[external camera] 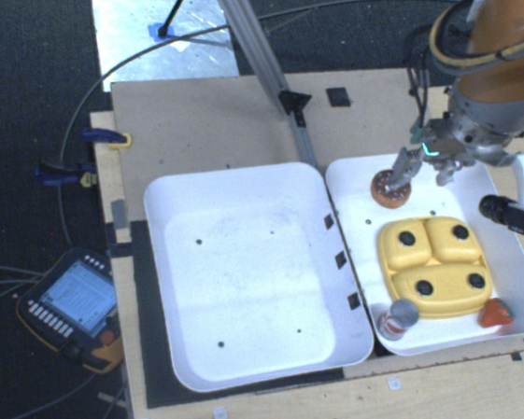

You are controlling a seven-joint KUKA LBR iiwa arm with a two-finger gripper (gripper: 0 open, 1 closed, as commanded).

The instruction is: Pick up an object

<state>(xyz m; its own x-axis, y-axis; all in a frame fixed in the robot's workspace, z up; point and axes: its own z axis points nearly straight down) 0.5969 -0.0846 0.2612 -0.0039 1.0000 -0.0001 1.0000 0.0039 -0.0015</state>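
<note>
From my remote station: in the right bin (517,259), nearest the camera, a small grey-capped object (401,315) and a red piece (495,314) flank the yellow moulded tray (435,266). Beyond them, at the bin's far end, sits my likely target, a small brown round object (392,191). The end effector (417,163) hangs just above it; I cannot tell its state. I would centre over it before descending. The arm (497,46) reaches in from the right, wrist angled down-left.
</note>
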